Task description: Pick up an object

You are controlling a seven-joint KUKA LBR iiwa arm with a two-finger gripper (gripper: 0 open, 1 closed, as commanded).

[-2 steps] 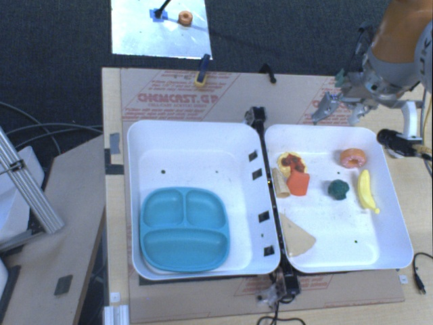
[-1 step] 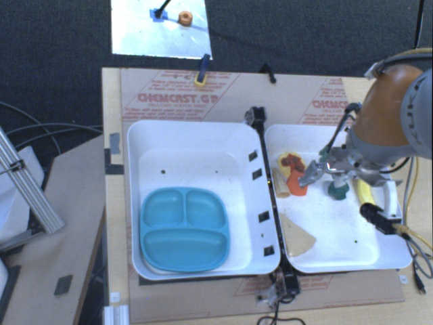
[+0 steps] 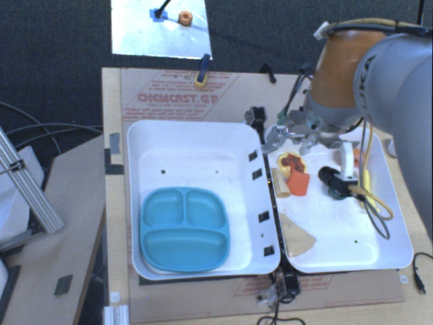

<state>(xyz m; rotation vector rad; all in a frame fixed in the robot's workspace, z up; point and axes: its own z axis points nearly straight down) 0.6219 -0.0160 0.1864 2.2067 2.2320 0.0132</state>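
Just below gripper (image 3: 289,143): small orange block (image 3: 298,183), boxy and matte, beside a red-and-yellow lump (image 3: 291,161). Gripper open or closed: impossible to tell. Farther below, flat tan wedge (image 3: 298,234).

Tray (image 3: 184,229) lying at the front of the left bin (image 3: 196,158); block (image 3: 298,183) sitting behind wedge (image 3: 298,236) in the right bin (image 3: 348,239).

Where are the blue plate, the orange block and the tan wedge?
blue plate (image 3: 184,230), camera view, on its middle, by the divider ridge.
orange block (image 3: 299,183), camera view, on its top face.
tan wedge (image 3: 298,236), camera view, on its flat middle.
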